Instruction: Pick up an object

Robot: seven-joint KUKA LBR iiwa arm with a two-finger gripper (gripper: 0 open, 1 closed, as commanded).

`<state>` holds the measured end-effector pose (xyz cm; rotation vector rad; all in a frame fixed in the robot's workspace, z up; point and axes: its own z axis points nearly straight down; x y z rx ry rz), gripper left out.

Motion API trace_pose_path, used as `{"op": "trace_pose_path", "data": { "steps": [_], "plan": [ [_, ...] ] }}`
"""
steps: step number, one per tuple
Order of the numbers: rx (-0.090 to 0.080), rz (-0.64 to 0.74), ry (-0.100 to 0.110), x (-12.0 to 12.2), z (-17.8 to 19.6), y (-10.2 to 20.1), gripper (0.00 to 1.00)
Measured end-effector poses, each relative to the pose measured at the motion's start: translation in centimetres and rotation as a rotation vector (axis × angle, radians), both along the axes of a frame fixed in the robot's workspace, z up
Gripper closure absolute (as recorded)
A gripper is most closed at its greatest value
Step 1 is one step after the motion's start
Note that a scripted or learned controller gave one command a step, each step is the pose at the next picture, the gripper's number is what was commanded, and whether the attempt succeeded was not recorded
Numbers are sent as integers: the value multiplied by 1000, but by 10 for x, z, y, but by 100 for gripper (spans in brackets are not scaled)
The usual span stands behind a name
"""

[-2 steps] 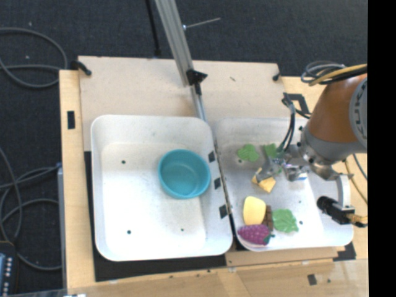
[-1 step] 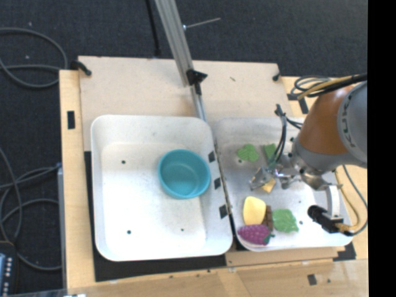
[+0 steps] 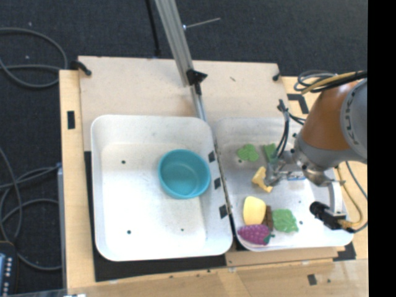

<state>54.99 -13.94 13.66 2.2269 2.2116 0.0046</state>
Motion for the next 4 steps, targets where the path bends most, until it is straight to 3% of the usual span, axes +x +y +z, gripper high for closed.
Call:
{"op": "trace_pose_path", "data": {
  "steps": [1,2,4],
  "plan": [
    [-1,11,-4,-2,63,2,100],
    [0,11,2,-1,67,2,100],
    [2,15,2,39,69,103,100]
  ]
}}
